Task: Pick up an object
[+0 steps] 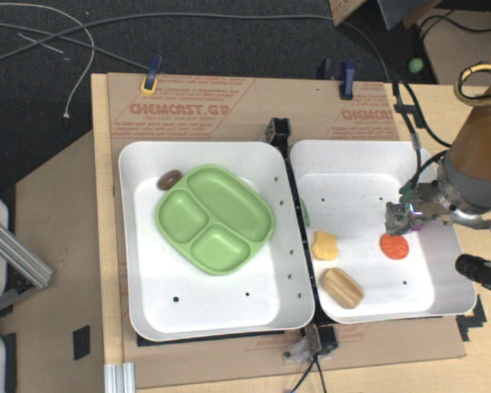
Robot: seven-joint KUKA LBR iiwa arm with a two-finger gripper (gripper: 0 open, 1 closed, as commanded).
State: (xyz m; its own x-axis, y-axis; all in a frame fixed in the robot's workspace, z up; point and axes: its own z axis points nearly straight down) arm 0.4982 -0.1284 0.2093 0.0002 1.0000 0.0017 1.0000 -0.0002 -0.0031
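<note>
- Arm is reaching in from the right side of the camera view, orange band showing above the grey wrist; gripper is hanging low over the right bin, near its right wall
- Jaws: the dark fingers are reading as one clump from this angle, so I cannot tell whether they are wide or narrow; nothing is visibly sitting between them
- Red round object is lying on the right bin floor just below the gripper in the view, touching it or just short of it, cannot tell which
- Yellow lumpy object is sitting near the left wall of the same bin, well apart from the gripper
- Tan bread-roll-shaped object is lying just below the yellow one, tilted diagonally, towards the bin's near left corner
- Left bin is carrying a green three-compartment tray, turned at an angle
- Small brown object is resting on the left bin floor at the tray's upper left edge
- Both bins are sitting side by side on the cardboard-covered bench
</note>
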